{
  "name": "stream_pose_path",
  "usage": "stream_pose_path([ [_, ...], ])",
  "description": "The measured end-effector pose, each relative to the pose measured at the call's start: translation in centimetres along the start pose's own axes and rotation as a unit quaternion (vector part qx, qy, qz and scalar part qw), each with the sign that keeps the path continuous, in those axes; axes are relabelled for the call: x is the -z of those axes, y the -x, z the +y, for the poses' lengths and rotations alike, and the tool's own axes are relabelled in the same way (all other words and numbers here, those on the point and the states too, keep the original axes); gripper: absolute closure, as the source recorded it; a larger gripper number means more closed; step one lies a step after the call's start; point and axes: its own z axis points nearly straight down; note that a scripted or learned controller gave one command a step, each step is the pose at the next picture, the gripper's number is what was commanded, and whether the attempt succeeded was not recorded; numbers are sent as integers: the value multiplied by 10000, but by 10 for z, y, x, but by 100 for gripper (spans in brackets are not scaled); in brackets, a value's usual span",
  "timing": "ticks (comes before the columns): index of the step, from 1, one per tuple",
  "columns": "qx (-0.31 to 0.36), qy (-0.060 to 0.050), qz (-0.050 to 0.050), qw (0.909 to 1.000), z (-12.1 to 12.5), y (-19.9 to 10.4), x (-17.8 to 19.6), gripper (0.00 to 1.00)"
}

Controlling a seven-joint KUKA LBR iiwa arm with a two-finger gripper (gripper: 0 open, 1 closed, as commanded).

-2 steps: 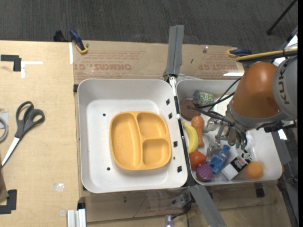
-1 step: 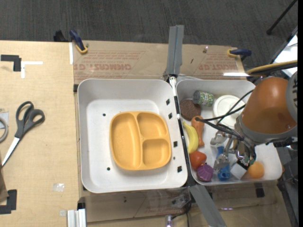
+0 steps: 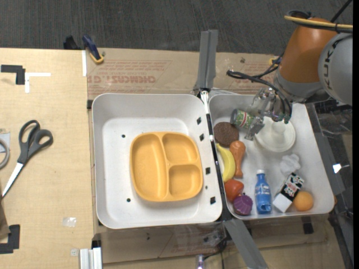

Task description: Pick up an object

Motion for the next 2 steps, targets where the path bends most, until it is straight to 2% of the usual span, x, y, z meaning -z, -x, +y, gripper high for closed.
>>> stream_pose_path([
  [1, 185, -4, 32, 9998, 0, -95, -30, 0],
  [2, -440, -3, 21, 9990, 5, -80, -30, 0],
])
